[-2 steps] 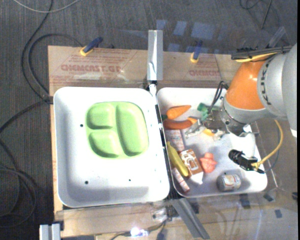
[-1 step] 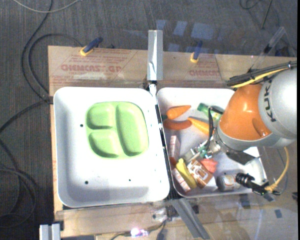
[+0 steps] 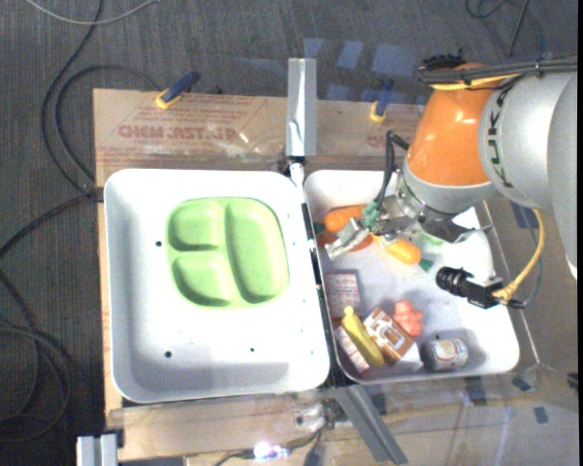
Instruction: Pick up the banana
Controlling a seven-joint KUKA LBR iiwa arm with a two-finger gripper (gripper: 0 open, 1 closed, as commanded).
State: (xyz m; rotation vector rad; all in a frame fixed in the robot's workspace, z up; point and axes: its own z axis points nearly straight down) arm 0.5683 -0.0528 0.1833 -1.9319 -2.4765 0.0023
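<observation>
The right bin (image 3: 504, 352) holds a jumble: the banana (image 3: 360, 342) lies near its front edge, well below the end effector (image 3: 354, 236), beside a brown packet (image 3: 390, 333) and a pinkish piece (image 3: 407, 313). A small can (image 3: 444, 352) sits further right. Orange items (image 3: 344, 219) lie directly under the end effector. The left bin (image 3: 136, 357), well to the end effector's left, carries a green divided tray (image 3: 228, 250). Both bins rest on a cardboard-covered bench (image 3: 204, 129) over grey carpet (image 3: 39, 85) strewn with cables. The arm (image 3: 466, 144) bends down into the right bin's rear part; I cannot tell whether the end effector is spread or pressed together.
</observation>
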